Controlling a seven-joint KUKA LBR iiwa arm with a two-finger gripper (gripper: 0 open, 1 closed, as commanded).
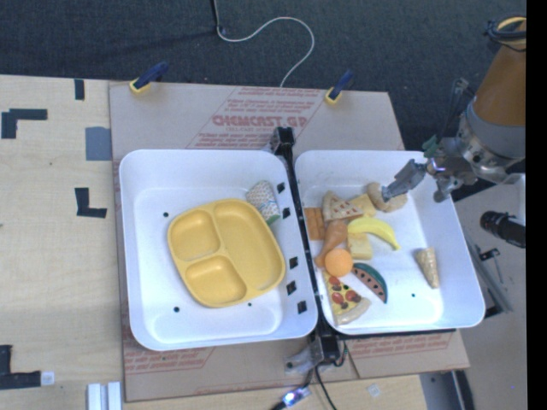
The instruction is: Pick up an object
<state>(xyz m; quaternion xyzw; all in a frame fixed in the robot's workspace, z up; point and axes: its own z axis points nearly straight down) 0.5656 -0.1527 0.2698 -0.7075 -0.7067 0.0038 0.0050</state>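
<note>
Right bin (444, 254): toy food bunched on its left side. Banana (376, 229), orange ball (338, 263), pizza slice (344, 301), watermelon wedge (373, 280), cracker wedge (344, 207), all touching or nearly so. Cone (429, 266) sits apart near the right wall. Left bin (137, 229) holds yellow divided plate (226, 251) and a small mesh piece (263, 198). Gripper (400, 183) reaches in from upper right, tilted, tip beside a tan bun-like piece (376, 196); open or closed, can't tell.

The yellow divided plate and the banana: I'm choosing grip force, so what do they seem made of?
The yellow divided plate looks like rigid moulded plastic, smooth and matte, with crisp compartment ridges. The banana seems to be toy plastic, judging by its uniform colour, though that is uncertain.
</note>
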